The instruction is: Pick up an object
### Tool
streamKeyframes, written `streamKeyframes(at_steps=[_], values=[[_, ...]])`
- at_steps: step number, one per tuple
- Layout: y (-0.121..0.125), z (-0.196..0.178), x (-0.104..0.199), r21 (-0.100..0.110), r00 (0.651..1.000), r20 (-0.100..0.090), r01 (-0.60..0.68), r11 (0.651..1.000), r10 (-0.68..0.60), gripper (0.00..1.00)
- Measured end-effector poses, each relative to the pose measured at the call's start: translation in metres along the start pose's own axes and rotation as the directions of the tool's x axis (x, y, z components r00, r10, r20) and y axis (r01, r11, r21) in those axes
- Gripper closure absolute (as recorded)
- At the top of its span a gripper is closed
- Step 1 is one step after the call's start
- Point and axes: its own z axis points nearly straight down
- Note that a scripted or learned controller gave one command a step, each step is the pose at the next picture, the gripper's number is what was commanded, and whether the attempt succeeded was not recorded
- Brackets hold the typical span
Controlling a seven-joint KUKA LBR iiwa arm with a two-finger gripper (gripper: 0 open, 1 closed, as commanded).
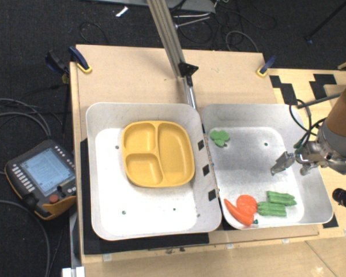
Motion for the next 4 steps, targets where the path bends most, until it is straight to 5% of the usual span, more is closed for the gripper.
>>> streamKeyframes(at_steps=[1,2,4], values=[[-0.004,0.044,-0.003,0.000,1.000,0.000,-0.001,1.000,0.001,0.00],[-0.002,0.031,-0.003,-0.006,1.000,0.002,0.000,1.000,0.000,1.00],[-0.001,-0.080,0.005,-0.011,1.000,0.004,0.004,1.000,-0.004,1.00]])
